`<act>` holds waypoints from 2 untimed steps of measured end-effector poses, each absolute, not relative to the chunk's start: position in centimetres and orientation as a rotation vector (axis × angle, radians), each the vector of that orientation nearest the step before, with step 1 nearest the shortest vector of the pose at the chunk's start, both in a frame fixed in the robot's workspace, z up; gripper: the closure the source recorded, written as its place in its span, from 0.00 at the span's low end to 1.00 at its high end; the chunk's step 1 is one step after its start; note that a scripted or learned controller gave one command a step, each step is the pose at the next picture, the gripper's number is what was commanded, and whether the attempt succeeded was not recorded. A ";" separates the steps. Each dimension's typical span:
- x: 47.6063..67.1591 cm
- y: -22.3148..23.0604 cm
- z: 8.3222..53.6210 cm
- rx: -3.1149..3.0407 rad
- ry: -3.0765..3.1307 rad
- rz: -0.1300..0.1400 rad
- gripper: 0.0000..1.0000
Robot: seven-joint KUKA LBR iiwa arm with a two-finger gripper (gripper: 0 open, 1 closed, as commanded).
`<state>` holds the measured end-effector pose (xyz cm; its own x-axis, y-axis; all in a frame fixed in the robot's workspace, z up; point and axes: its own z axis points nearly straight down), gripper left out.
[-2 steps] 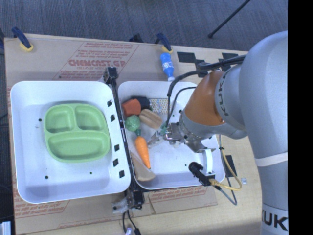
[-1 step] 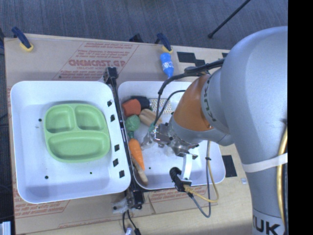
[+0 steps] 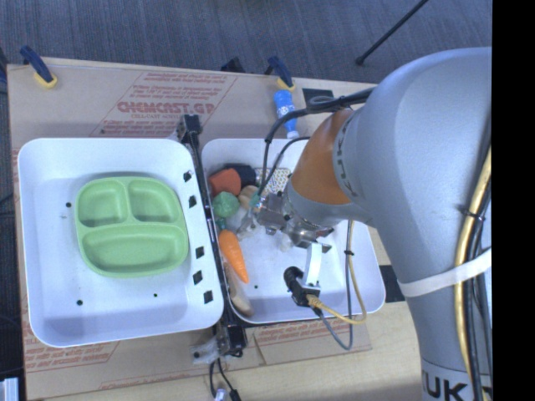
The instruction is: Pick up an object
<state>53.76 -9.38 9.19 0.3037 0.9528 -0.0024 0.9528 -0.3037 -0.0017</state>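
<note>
While the end effector (image 3: 253,210) hangs over the right bin (image 3: 359,295), grip state unclear, it should centre on the carrot (image 3: 234,256) before descending.

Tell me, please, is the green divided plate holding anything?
Empty: the green divided plate in the left bin shows three bare compartments.

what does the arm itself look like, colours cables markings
The arm is bulky, rounded and light grey, with an orange band above the wrist. Black and yellow cables loop off the metal wrist hardware, a white strap crosses the lower body, and dark lettering shows near the base.
</note>
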 end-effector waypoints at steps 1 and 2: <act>60.1 -10.5 9.2 2.524 1.876 -0.003 0.00; 59.9 -10.5 10.1 2.522 1.891 -0.013 1.00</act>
